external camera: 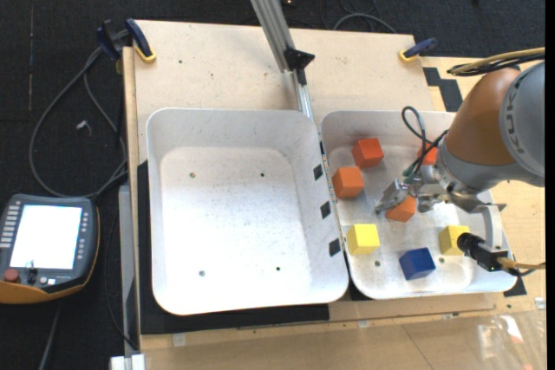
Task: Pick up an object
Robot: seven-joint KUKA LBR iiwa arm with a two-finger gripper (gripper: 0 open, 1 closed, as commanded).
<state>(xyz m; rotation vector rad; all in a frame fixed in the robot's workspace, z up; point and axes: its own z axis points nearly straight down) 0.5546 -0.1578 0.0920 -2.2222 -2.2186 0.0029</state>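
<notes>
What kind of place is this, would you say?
Most likely a robotics lab test bench: a robot arm reaches over two white bins, small coloured blocks lie in the right one, and a teach pendant sits on the floor amid cables.

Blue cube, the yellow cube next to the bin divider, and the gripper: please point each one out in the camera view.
blue cube [417, 263], camera view, on its top face.
yellow cube [362, 237], camera view, on its top face.
gripper [397, 200], camera view, between its fingertips, just above an orange block.
</notes>
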